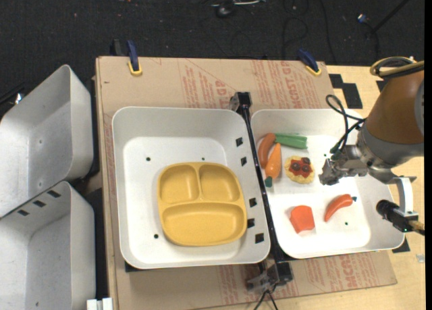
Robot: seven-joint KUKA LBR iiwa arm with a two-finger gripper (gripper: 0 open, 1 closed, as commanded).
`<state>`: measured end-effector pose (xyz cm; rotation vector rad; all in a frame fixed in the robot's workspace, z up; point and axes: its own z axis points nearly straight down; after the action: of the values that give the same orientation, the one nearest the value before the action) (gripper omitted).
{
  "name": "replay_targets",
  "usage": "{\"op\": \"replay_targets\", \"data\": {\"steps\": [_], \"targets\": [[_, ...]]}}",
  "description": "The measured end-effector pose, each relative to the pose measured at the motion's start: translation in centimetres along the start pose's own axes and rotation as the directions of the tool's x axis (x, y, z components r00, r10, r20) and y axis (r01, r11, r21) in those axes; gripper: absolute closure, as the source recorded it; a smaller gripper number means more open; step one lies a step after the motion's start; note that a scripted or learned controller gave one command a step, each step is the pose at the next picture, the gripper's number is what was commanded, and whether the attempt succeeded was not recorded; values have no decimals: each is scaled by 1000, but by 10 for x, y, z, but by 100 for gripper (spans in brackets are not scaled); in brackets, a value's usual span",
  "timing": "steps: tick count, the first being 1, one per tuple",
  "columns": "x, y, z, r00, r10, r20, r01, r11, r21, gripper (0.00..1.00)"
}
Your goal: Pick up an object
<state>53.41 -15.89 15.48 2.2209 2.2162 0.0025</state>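
The right bin point(351, 238) holds several toy foods: an orange carrot point(273, 161), a sausage-like orange piece point(266, 146), a green piece point(291, 140), a small tart with dark berries point(300, 169), an orange-red block point(302, 218) and a red chili pepper point(337, 206). My gripper point(329, 170) hangs over the right part of this bin, just right of the tart and above the chili. Nothing shows between its fingers.
The left bin point(135, 160) holds a yellow divided tray point(200, 203). A black divider point(255, 173) runs between the bins. Two white bins point(40, 167) sit off the bench at far left. Cables trail along the arm at right.
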Motion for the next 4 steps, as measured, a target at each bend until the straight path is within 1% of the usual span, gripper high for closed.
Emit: {"op": "replay_targets", "data": {"steps": [1, 2, 3, 4], "targets": [[0, 1, -50, 1000, -4, 0, 4, 1000, 0, 100], [50, 8, -44, 1000, -9, -3, 9, 1000, 3, 100], [102, 12, -60, 1000, -10, -3, 10, 1000, 2, 100], [154, 26, -57, 1000, -10, -3, 10, 1000, 3, 100]]}}
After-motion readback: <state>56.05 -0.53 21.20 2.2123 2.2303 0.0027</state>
